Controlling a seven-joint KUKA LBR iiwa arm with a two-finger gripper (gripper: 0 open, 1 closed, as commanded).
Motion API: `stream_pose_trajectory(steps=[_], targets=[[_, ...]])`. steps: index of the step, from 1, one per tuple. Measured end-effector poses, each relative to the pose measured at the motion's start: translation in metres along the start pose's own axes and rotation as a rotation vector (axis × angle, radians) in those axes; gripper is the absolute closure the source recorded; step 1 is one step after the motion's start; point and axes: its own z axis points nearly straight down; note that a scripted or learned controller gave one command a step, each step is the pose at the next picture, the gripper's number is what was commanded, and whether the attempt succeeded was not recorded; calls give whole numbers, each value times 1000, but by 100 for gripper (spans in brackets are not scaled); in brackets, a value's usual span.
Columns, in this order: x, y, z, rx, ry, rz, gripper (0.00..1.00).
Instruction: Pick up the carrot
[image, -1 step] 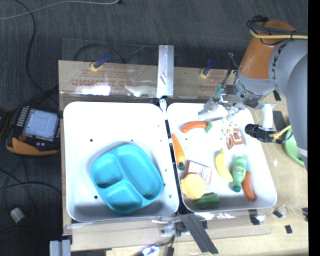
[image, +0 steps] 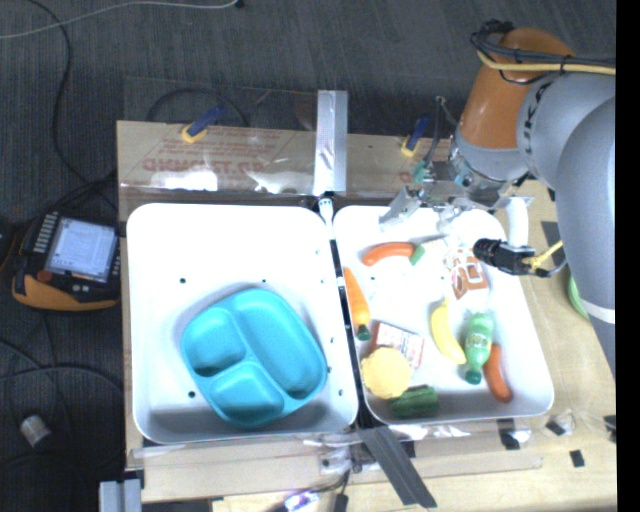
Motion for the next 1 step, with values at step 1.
stream_pose_trajectory(steps=[1], targets=[[-3, 6, 99, -2, 0, -13, 0]])
